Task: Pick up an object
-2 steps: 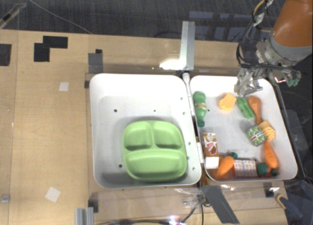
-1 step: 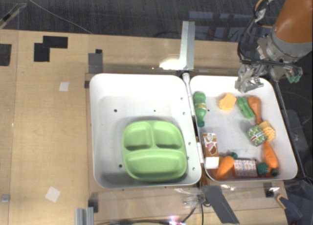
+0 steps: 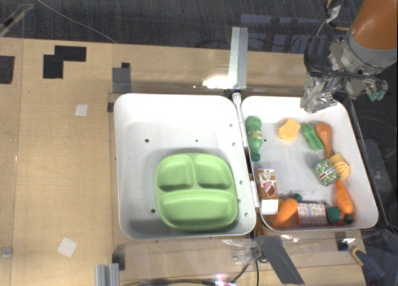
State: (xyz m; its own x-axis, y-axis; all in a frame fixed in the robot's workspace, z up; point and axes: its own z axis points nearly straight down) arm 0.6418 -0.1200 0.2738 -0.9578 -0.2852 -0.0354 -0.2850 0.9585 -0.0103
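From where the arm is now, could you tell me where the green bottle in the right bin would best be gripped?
Probably across the middle of the green bottle, coming straight down. It lies flat with its long axis running up and down the view, close beside the bin wall on its left, so the tool should close across its narrow width, though room on the wall side looks tight.

Arm (image 3: 373, 23) cropped at top-right edge

You see smooth white plastic bins (image 3: 134, 173), a glossy green plastic tray (image 3: 196, 191), a pale wood-look bench (image 3: 56, 173), and a metal gripper (image 3: 318, 99).
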